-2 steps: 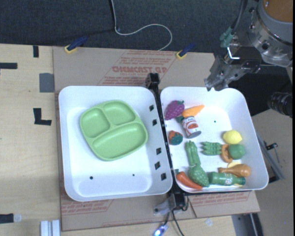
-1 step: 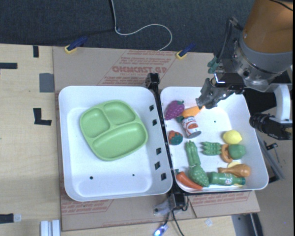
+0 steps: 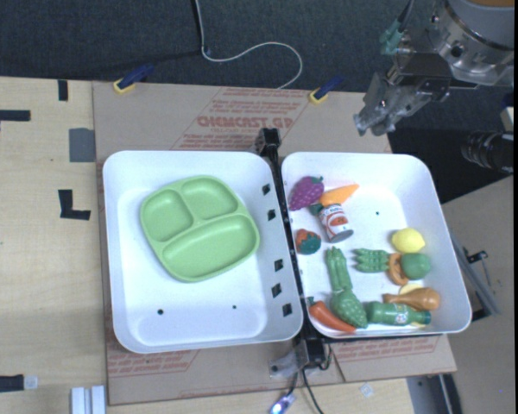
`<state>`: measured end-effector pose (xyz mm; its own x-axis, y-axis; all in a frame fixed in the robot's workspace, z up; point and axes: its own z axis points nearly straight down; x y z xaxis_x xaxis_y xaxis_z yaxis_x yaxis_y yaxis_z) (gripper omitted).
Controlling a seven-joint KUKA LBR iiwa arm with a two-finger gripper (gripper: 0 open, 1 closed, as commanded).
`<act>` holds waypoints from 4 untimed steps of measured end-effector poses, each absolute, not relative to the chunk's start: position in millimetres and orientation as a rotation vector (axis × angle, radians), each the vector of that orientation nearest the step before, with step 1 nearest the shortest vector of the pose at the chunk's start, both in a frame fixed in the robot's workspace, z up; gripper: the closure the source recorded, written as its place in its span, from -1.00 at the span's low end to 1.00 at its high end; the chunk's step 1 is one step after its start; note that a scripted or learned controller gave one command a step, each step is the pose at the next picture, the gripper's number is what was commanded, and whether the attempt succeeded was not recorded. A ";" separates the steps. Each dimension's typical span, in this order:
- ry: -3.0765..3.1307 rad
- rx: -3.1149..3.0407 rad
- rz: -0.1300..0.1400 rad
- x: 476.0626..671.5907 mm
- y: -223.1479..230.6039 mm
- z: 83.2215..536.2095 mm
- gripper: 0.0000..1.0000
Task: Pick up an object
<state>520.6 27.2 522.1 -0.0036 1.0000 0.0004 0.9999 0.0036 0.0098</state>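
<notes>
Plate [image 3: 200,228] in left bin [image 3: 121,231], toys [image 3: 363,266] crowded right

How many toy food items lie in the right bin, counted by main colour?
Purple: 1, grapes
Orange: 4, carrot, carrot, slice, drumstick
Red-and-white: 1, can
Yellow: 1, lemon
Green: 6
Total: 13

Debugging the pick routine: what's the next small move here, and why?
Probably bring the gripper down and toward the right bin. It hangs above the bench beyond that bin's far rim, holding nothing, while the toys, such as the purple grapes, lie inside.
</notes>
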 end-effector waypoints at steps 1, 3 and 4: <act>2.212 2.227 0.000 482.1 -58.4 536.1 1.00; 2.226 2.208 0.014 493.8 34.9 535.7 1.00; 2.215 2.228 -0.003 483.3 -34.6 530.3 1.00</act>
